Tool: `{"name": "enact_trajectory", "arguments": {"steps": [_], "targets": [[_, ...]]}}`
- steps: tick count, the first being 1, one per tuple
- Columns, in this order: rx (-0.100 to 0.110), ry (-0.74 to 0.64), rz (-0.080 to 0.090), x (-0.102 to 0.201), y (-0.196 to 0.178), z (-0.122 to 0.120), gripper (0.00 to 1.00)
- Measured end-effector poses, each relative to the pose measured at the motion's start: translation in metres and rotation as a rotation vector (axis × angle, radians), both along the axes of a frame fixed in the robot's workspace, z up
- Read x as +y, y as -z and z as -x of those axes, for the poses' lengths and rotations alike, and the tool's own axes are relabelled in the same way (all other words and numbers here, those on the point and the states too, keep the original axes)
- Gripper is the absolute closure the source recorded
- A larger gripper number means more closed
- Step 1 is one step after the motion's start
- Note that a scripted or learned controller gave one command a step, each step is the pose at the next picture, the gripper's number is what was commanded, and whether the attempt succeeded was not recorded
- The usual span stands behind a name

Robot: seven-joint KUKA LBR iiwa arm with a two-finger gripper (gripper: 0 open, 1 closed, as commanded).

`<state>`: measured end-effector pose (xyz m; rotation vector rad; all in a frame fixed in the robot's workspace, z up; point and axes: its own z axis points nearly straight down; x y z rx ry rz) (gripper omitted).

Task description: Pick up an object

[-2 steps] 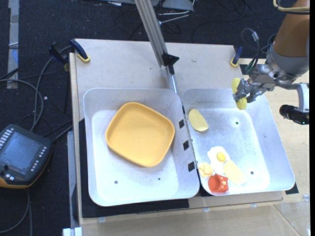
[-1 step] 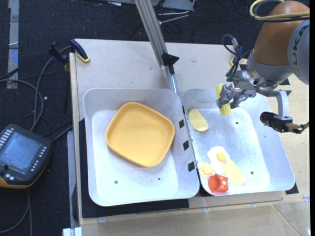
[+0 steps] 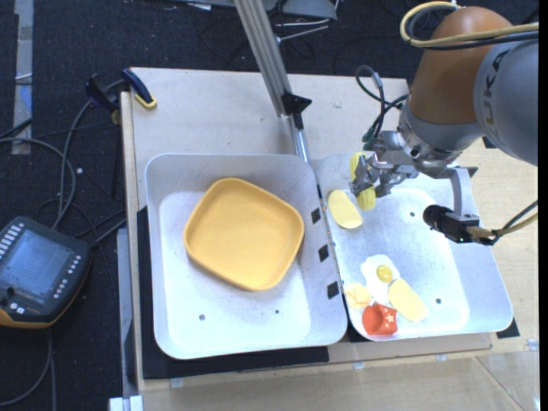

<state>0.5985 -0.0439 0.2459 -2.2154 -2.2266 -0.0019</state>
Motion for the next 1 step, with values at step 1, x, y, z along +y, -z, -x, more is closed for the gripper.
{"name": "enact_trajectory", "arguments": {"steps": [1], "targets": [[0.002, 0.0, 0.0, 0.0594, 0.0101, 0.0104, 1.0]]}}
